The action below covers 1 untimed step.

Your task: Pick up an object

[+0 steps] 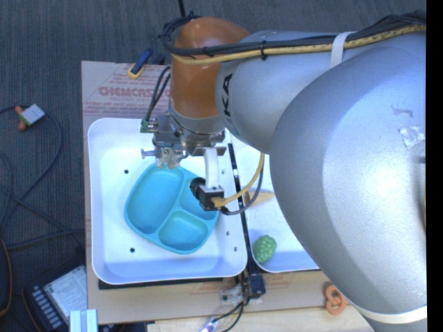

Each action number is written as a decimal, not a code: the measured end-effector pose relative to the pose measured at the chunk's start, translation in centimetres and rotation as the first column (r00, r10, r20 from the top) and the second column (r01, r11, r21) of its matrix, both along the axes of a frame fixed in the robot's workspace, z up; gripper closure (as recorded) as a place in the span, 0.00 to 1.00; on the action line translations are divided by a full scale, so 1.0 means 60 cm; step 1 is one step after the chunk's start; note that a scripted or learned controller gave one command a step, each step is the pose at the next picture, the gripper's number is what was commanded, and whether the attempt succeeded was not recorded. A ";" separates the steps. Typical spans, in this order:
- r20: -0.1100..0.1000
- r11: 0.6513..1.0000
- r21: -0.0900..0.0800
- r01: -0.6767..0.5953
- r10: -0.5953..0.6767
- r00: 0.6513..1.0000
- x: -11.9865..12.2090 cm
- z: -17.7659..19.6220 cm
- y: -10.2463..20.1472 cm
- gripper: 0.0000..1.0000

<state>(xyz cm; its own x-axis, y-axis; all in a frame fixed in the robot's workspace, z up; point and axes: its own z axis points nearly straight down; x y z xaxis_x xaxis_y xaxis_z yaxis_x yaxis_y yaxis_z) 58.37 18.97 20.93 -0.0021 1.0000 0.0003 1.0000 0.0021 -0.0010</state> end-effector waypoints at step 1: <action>-0.002 1.000 -0.001 -0.001 0.001 1.000 -0.086 0.016 0.073 1.00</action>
<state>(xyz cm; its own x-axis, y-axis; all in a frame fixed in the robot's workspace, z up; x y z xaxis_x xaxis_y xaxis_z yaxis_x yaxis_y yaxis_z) 53.22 23.37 21.86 -0.0029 1.0000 -0.0005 1.0000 0.0029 -0.0030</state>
